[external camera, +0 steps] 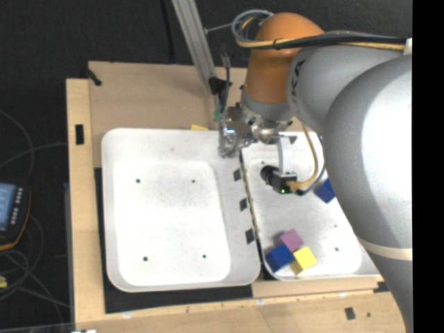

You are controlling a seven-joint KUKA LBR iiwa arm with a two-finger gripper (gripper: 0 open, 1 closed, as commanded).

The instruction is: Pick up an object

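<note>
Grey-and-orange arm (305, 68) over right bin (347, 255); end effector (229, 141) near the bins' divider, finger state unclear; purple (291, 241), blue (279, 257), yellow (304, 259) cubes touching.

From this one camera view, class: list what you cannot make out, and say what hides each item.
- Hand: its fingers are too small and cluttered to tell their state.
- Right bin: its far and right parts are covered by the grey arm.
- Blue block: partly hidden by the arm.
- Yellow object at the left bin's far rim: too small to identify.

left bin (125, 186) floor open, right bin (347, 255) crowded — blocks (291, 252) clustered at near wall
</note>
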